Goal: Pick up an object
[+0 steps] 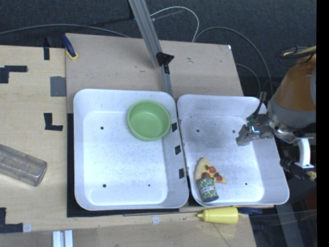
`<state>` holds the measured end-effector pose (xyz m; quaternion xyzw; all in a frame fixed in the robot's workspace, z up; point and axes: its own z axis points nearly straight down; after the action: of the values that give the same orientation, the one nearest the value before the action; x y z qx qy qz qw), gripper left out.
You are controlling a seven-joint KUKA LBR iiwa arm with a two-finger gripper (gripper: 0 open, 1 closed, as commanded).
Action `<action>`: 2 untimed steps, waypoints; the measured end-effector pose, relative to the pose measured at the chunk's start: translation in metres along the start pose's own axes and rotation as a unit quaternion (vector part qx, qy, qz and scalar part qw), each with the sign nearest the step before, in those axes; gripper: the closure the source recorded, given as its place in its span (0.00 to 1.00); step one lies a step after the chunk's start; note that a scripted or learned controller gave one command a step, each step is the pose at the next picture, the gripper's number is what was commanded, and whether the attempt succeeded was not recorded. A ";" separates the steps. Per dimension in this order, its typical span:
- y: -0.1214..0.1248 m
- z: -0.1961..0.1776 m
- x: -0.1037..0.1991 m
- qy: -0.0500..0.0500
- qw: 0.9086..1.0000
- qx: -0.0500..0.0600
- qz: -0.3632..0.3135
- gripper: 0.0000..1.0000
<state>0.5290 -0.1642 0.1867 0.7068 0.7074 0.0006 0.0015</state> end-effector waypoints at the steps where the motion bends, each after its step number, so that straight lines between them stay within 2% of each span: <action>1: 0.001 -0.063 -0.005 -0.001 1.000 -0.001 0.000 1.00; 2: 0.008 -0.059 0.044 0.001 1.000 0.002 -0.002 1.00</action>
<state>0.5363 -0.1199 0.2452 0.7051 0.7091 0.0002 -0.0005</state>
